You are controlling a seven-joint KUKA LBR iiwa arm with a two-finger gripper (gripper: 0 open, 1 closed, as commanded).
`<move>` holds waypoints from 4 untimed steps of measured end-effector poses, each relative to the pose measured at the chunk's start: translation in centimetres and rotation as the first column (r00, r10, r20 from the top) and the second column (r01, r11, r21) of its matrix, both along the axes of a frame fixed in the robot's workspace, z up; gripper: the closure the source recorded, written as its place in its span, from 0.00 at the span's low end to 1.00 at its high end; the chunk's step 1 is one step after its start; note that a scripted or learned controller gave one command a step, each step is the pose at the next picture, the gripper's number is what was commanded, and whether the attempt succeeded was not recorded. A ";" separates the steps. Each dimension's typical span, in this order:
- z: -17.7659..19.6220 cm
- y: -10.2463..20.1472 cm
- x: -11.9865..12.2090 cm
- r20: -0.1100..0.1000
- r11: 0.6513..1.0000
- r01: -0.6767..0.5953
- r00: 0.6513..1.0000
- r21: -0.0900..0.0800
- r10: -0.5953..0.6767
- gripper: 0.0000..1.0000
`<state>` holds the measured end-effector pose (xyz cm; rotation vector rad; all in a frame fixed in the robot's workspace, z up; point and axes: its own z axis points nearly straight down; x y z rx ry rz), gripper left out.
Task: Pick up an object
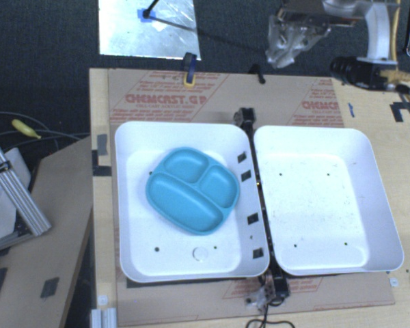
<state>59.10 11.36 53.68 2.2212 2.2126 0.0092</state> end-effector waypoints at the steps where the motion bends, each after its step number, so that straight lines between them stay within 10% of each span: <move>1: -6.4 6.4 -6.2 -0.015 1.000 -0.015 1.000 0.001 0.015 1.00; 2: -1.1 12.5 -10.7 -0.003 1.000 -0.016 1.000 0.006 0.016 1.00; 3: -9.1 6.7 -10.3 -0.014 1.000 0.001 1.000 -0.003 -0.001 1.00; 4: -9.5 4.8 -10.4 -0.008 1.000 -0.003 1.000 0.001 0.003 1.00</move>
